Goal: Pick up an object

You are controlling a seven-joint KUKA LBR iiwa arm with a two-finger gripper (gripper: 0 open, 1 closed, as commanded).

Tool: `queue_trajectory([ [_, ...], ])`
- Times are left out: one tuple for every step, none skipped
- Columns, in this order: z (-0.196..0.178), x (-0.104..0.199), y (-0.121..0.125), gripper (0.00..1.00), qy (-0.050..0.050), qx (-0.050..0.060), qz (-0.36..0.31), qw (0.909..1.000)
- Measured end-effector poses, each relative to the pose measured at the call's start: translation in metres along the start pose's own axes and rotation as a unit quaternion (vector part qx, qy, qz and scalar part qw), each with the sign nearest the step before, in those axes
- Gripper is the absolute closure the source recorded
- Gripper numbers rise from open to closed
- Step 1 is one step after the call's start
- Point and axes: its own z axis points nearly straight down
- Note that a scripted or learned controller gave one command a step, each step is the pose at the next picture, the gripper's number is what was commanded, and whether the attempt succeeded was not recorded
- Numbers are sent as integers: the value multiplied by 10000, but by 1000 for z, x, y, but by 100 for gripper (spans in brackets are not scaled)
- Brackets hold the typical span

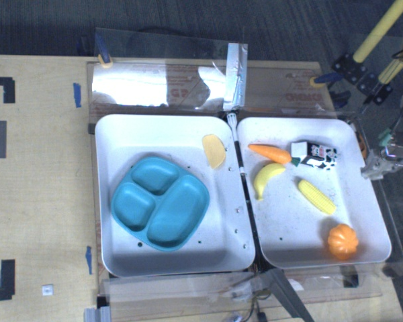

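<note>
**Five toys wait in the right bin**

Five pickable things lie in the right bin (373,213): carrot (271,153), banana (266,178), corn cob (316,196), a black-and-white carton (314,154) and a small pumpkin (342,240). A yellow chip (214,150) and a blue divided plate (161,202) sit in the left bin (107,233) on the desk (33,180). Carrot, carton and banana crowd together, so a grab there may nudge neighbours or slip. I cannot tell how the fingers stand.
</note>
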Motion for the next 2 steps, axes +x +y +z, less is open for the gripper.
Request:
queue_trajectory([
  [-76, 1, -32, 100, -1, -6, -512, 9987],
  [-15, 46, 75, 100, 12, 30, -1506, 9886],
])
